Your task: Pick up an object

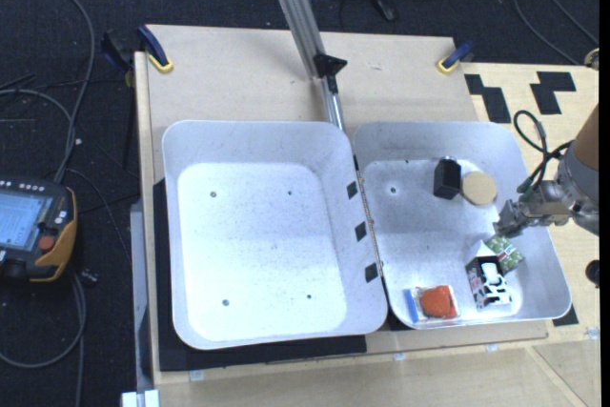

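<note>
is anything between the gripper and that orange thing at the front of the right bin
Yes. The gripper sits at the bin's right side, and the black-and-white packet with a green item lies between it and the orange object.

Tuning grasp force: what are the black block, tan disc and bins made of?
Black block: matte, possibly foam or rubber; no glare. Tan disc: pale and dull, likely wood or foam. Bins: white speckled sheet with soft sheen, probably plastic.

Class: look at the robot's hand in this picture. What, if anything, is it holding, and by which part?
It cannot be told. The hand sits just above the green-and-white packet in the right bin, but no object shows in its grip.
</note>
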You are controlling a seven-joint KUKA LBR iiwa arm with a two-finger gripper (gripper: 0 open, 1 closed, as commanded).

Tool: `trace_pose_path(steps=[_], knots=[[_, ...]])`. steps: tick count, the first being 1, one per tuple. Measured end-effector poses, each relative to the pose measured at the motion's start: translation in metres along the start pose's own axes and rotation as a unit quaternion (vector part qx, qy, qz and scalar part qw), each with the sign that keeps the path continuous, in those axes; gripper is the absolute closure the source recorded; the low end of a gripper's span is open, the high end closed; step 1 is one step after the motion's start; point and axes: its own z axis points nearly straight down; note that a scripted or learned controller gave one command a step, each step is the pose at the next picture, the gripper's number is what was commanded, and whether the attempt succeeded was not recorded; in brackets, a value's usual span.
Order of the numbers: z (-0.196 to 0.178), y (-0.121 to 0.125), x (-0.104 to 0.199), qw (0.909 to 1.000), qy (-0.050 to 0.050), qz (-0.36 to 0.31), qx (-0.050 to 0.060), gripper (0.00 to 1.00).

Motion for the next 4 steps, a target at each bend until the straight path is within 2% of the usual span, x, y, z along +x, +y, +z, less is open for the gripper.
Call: trace_pose_path(steps=[1, 4], knots=[[-0.052, 0.001, 0.0, 1.0, 0.0, 0.0, 0.0, 1.0], [-0.024, 0.01, 0.153, 1.0, 0.001, -0.002, 0.002, 1.0]])
